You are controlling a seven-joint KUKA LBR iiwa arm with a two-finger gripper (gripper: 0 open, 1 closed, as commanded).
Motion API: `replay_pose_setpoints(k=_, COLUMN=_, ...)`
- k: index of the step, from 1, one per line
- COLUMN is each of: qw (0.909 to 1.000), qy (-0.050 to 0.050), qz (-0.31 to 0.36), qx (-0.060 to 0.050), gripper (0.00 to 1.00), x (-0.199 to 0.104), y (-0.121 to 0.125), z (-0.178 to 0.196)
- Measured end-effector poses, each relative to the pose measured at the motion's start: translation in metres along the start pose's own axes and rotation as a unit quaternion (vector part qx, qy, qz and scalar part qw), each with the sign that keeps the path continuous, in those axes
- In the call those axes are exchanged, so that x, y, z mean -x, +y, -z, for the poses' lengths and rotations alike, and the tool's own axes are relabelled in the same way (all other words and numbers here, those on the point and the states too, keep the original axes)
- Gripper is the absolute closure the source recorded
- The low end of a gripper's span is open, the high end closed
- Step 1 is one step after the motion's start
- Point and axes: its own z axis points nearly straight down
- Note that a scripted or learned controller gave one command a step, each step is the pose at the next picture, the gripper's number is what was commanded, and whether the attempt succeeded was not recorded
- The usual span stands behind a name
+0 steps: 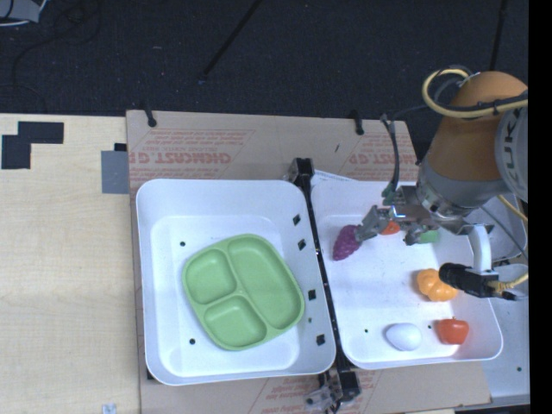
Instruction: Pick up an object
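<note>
My gripper (395,223) hangs low over the back part of the right bin (371,352), coming in from the right. A small orange-red object (392,228) shows right at the gripper, partly hidden by it; whether it is gripped is unclear. Just left of the gripper lies a purple bunch of grapes (347,241). Nearer the front right are a yellow-orange object (431,285), a red object (451,330) and a white egg (403,336).
The left bin (164,205) holds a green divided plate (242,291). A black divider rail (315,266) runs between the two bins. The arm's grey and orange body (474,136) rises over the right bin's back right corner.
</note>
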Motion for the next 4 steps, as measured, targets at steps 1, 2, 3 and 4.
replay_pose_setpoints(k=1, qw=1.0000, qy=-0.001, qz=0.001, qx=0.006, gripper=0.00, x=0.000, y=0.003, z=0.007)
replay_pose_setpoints(k=2, qw=1.0000, qy=-0.001, qz=0.000, qx=0.004, gripper=0.00, x=0.000, y=0.004, z=-0.037)
replay_pose_setpoints(k=3, qw=1.0000, qy=0.000, qz=0.000, qx=0.003, gripper=0.00, x=-0.006, y=0.006, z=-0.101)
replay_pose_setpoints(k=4, qw=1.0000, qy=-0.001, qz=0.000, qx=0.006, gripper=0.00, x=-0.007, y=0.006, z=-0.127)
